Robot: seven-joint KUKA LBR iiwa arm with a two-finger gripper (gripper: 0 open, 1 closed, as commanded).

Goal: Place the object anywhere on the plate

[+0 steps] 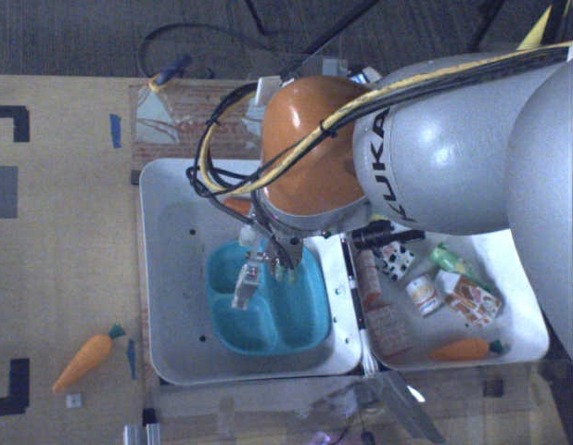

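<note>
Arm (453, 128) comes first, because it is the biggest thing here: big and grey, with an orange band, reaching in from the right and covering the tops of both bins. Next come the two white bins, side by side and touching in the middle. The left bin (171, 248) has bare white floor along its left side, with lots of room there. The right bin (523, 336) is crowded. A blue plate (296, 327) with sections sits in the left bin, close to that bin's right and bottom walls. The gripper (266, 269) hangs over the plate's top left part. Its fingers are spread a little, and a small silvery object (246, 284) dangles just below them, over the plate. I cannot tell if the fingers pinch it. An orange carrot (463, 349) lies near the right bin's bottom edge. Another toy carrot (82, 360) lies on the bench, outside the bins, on the left.
</note>
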